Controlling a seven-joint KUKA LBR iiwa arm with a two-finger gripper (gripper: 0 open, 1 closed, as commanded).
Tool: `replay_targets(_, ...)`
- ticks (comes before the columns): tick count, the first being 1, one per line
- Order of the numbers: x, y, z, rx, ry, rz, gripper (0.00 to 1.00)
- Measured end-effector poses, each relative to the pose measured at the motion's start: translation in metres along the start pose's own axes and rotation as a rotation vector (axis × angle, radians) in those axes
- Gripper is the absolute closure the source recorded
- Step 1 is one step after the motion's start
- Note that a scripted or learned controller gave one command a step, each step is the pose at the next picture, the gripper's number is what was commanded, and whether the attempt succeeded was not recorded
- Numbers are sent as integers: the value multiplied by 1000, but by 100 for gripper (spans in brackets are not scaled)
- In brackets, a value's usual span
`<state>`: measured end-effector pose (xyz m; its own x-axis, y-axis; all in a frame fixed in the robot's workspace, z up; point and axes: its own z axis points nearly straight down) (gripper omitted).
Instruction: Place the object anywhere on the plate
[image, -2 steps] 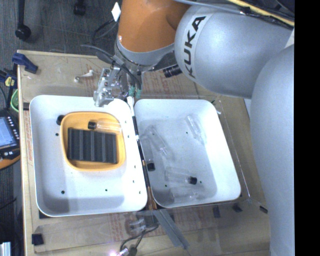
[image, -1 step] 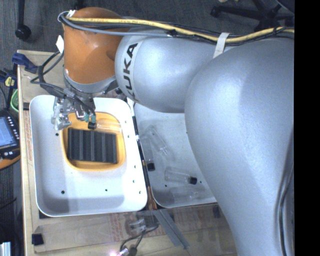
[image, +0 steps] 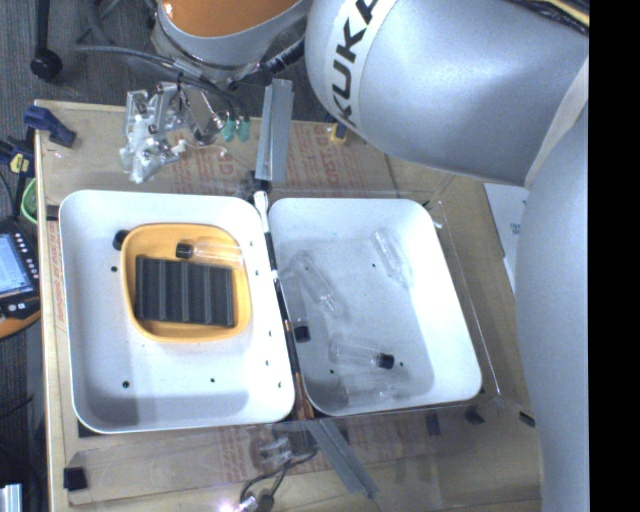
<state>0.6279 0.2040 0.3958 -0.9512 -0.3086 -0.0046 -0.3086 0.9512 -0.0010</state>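
Lying on the plate (image: 140, 250), the vial (image: 205, 251) sits well below the gripper (image: 150, 135).

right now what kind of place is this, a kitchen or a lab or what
Probably a robotics lab test bench, not a kitchen: a KUKA arm hangs over two white bins on a plywood bench, with clear plastic vials in the right bin and cables on grey carpet.
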Motion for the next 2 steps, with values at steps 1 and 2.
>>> replay_targets(1, 27, 7, 133, -2, 5, -499, 100)
replay_targets(2, -1, -3, -33, -1, 0, -811, 100)
